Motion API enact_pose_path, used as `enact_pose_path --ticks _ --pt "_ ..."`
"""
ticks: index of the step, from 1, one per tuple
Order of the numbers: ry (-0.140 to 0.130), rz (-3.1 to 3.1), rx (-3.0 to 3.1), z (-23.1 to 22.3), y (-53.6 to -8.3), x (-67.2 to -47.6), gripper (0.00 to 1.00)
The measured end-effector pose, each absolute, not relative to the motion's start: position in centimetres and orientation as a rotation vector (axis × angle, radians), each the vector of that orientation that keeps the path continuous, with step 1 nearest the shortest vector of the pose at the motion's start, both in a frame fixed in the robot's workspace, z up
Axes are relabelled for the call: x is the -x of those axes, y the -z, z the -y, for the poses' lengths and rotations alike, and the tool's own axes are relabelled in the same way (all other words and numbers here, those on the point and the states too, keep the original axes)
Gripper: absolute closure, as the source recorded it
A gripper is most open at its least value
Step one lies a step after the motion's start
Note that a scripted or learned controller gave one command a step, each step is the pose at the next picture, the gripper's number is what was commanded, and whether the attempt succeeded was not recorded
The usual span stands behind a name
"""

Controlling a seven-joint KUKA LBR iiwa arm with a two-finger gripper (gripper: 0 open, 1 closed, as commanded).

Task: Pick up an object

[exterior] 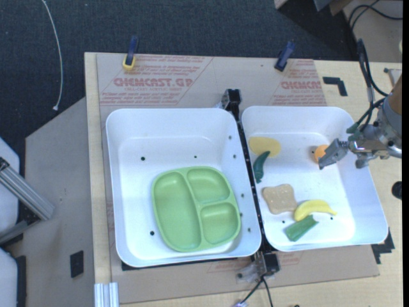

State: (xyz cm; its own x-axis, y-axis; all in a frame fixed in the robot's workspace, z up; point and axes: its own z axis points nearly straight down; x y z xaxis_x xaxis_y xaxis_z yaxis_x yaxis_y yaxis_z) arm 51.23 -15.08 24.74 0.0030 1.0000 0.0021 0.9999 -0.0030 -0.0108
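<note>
The right bin (pixel 358 197) holds several toy foods. A small orange piece (pixel 321 151) lies near its far right. A yellow slice (pixel 264 146) and a dark green pepper (pixel 260 165) sit by the left wall. A toast slice (pixel 279 197), a banana (pixel 314 208) and a green block (pixel 300 229) lie toward the front. My gripper (pixel 345 157) reaches over the bin's right side, open, with nothing between its fingers. Its left finger (pixel 331 155) is right beside the orange piece, which lies outside the gap; I cannot tell whether they touch.
The left bin (pixel 128 171) holds a green divided plate (pixel 194 207). A black clip (pixel 232 98) joins the bins at the far end, and another (pixel 268 263) at the near end. Cables hang at the right behind the arm (pixel 390 117).
</note>
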Motion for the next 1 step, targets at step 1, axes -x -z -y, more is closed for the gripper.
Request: enact_pose_path --ticks 1 --pt "0.000 2.222 2.221 15.06 -25.27 -51.46 0.00"
